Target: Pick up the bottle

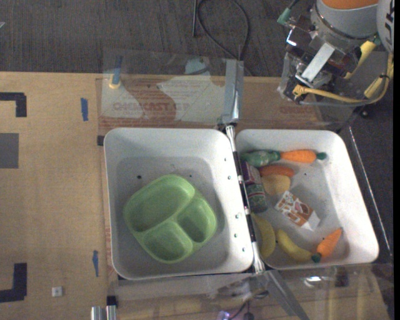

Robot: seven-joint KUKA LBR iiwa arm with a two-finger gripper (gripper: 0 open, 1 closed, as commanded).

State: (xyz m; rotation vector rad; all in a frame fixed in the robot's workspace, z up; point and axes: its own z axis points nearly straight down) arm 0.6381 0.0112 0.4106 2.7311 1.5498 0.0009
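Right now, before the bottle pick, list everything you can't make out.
All in the camera view:
1. Bottle: label too small to read.
2. Dark item by the right bin's left wall: too blurred to identify.
3. Packet: print too small to read.
4. Arm: cut off by the top edge.

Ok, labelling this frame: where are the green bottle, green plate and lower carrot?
green bottle (260, 157), camera view, its body.
green plate (154, 210), camera view, largest compartment's floor.
lower carrot (330, 242), camera view, orange body.
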